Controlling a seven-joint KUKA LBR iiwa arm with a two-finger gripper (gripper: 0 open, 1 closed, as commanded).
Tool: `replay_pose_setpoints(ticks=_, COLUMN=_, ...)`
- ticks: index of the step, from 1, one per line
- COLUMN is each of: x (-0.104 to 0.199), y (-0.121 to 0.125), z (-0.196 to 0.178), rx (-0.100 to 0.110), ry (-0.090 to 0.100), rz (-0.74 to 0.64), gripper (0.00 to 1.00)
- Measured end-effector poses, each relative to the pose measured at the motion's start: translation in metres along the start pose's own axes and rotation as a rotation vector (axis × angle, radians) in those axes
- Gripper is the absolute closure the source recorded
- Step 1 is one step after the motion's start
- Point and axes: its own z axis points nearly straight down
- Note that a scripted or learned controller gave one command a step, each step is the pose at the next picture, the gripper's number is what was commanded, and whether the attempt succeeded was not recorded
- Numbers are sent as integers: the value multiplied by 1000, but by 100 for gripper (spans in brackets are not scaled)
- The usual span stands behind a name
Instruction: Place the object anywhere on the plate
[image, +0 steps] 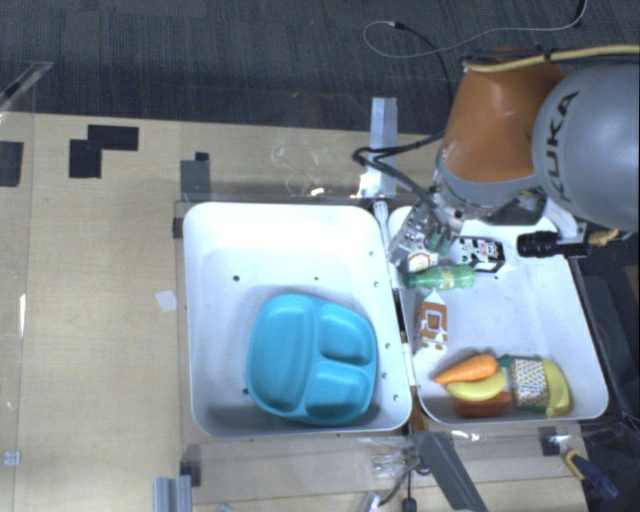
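Nearest, the blue plate (312, 360) lies in the left bin (210, 300). Farther right, a green bottle (443, 277) lies sideways under the end effector (425, 243), whose grip I cannot tell. The bottle probably handles light, smooth and roll-prone; grasp across its middle.

My tabletop (90, 330) is pale wood-grain board with a few black square marks (100, 148) near its far left corner. Beyond its far edge I see dark grey carpet (200, 60), where a thin cable (420, 40) loops loosely. Small grey metal brackets (196, 176) stand on the board, and the light is even, throwing soft shadows.
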Motion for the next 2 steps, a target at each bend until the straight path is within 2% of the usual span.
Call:
replay_pose_setpoints(ticks=1, x=65, y=18, z=33, rx=1, ry=2, rz=-39, gripper=100)
replay_pose_setpoints(ticks=2, x=119, y=18, z=25, rx=0, ry=2, rz=-241, gripper=100)
